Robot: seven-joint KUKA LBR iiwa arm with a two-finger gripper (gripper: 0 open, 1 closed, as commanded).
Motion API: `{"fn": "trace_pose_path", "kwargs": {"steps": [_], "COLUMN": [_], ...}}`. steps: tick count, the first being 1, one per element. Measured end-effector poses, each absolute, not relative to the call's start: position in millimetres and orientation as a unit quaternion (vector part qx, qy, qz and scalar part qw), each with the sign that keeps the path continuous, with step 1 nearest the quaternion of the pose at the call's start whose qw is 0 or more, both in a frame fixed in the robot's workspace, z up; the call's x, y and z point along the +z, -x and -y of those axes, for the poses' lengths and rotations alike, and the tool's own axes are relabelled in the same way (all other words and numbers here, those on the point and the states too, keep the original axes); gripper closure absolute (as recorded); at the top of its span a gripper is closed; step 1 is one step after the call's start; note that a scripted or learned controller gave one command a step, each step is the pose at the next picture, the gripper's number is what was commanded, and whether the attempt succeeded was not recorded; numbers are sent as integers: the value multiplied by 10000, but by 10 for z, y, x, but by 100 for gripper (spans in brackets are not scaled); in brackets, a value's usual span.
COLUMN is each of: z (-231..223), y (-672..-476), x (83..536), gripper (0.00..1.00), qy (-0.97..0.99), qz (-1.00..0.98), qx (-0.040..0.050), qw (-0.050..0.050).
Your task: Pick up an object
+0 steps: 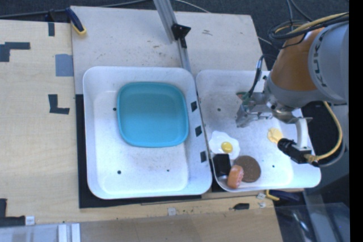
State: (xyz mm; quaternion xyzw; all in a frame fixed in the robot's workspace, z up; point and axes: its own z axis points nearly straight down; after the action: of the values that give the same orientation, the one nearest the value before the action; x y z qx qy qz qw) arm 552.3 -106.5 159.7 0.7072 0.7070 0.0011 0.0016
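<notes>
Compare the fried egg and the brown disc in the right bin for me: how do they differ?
The fried egg is white with a yellow yolk; the brown disc is one plain brown colour. The egg's outline is wavy, the disc's round. The egg lies farther from the bin's near edge; the disc sits closer to it. Both lie flat in the right bin.

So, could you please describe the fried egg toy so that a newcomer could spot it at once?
Look in the right-hand white bin, near its front left corner. The fried egg lies there, just behind the brown disc and dark block. It alone is white with a yellow centre.
</notes>
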Motion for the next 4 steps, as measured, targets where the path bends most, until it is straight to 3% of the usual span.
{"fn": "trace_pose_path", "kwargs": {"steps": [2, 4], "z": [1059, 50], "y": [-5545, -5322], "x": [2352, 2340], "gripper": [100, 100], "qy": [-7070, -7057], "qz": [-7072, -7085], "qx": [8, 1], "qw": [10, -3]}}
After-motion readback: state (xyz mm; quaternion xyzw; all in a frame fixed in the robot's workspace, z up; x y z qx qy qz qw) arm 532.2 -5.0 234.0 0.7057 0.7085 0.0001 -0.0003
